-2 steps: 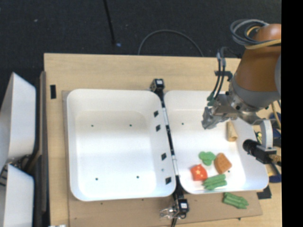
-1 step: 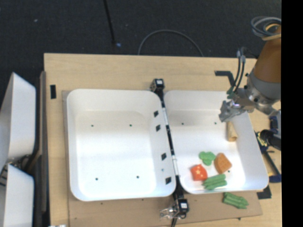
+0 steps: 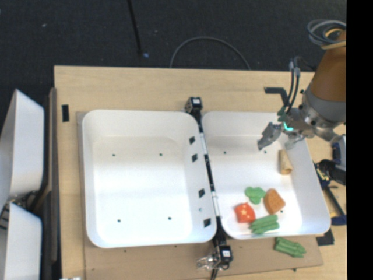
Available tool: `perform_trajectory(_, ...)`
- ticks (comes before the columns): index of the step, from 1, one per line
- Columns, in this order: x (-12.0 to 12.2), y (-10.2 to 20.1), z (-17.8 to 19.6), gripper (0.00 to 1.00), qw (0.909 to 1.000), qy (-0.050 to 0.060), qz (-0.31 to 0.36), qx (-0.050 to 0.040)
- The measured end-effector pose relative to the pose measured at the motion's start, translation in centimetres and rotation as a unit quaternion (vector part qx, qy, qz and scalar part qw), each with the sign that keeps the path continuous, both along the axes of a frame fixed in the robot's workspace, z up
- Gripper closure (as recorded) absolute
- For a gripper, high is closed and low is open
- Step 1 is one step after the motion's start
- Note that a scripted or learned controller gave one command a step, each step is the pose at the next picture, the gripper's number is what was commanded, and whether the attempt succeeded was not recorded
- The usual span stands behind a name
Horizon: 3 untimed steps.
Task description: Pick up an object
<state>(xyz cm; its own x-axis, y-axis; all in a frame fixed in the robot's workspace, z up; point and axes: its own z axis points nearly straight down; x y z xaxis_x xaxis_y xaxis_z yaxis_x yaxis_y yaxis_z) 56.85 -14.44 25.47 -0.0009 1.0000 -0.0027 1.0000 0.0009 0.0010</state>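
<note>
My gripper (image 3: 279, 141) hangs over the back right part of the right bin (image 3: 233, 134), open, with nothing between its fingers. A tan cylinder (image 3: 284, 161) lies just below it against the bin's right wall. Toward the bin's front sit a green leafy piece (image 3: 253, 194), an orange piece (image 3: 274, 202), a red piece (image 3: 245, 213) and a green pod (image 3: 264, 224), all close together.
The left bin (image 3: 140, 174) adjoins the right one along a black-clipped divider (image 3: 204, 174). Another green piece (image 3: 289, 248) lies on the wooden bench outside the right bin's front edge. The orange-banded arm (image 3: 329, 80) comes in from the right.
</note>
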Motion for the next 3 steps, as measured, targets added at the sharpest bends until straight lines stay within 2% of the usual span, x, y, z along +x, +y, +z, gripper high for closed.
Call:
perform_trajectory(1, -2.6, 3.0, -12.3, 0.0, 1.0, 0.006, 0.0, 0.0026)
perform_trajectory(2, -7.9, 4.1, -15.3, 0.0, 1.0, -0.002, -0.001, -0.0003)
perform_trajectory(3, -7.7, 3.8, -15.2, 0.0, 1.0, -0.003, -0.001, 0.0011)
